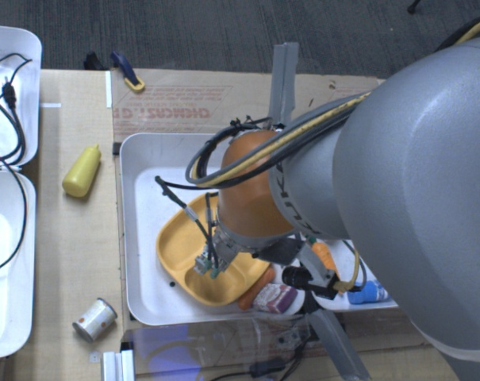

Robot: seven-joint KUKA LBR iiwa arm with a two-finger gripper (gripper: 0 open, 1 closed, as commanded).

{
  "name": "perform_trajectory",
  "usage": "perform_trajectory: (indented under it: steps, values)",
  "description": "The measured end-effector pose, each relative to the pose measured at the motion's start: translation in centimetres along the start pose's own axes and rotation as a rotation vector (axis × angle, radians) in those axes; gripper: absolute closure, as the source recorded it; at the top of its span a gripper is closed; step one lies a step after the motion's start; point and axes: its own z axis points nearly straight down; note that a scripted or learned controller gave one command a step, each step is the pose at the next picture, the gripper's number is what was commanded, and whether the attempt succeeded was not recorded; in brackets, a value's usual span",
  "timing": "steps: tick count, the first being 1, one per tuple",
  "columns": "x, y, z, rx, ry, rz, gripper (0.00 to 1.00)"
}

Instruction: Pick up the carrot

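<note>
My two-finger gripper (208,265), its grip unclear, hovered over the smooth yellow plastic dish (193,248); the tapered orange carrot (253,291) lay against the dish's near rim.

Carrot (324,255): orange, elongated, lying in the white bin (136,213) near its front edge. Largely hidden beneath the arm. One portion shows right of the yellow tray (176,248); a darker orange end shows at the tray's front corner.
</note>
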Motion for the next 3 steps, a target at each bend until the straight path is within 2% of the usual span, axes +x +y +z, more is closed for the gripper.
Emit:
perform_trajectory:
  steps: [1, 2, 3]
  values:
    - [0.3, 2.8, -10.8, 0.019, -0.002, 0.572, 1.0]
    - [0.3, 2.8, -10.8, 0.019, -0.002, 0.572, 0.0]
    - [3.3, 2.6, 2.0, 0.012, 0.004, -0.149, 0.0]
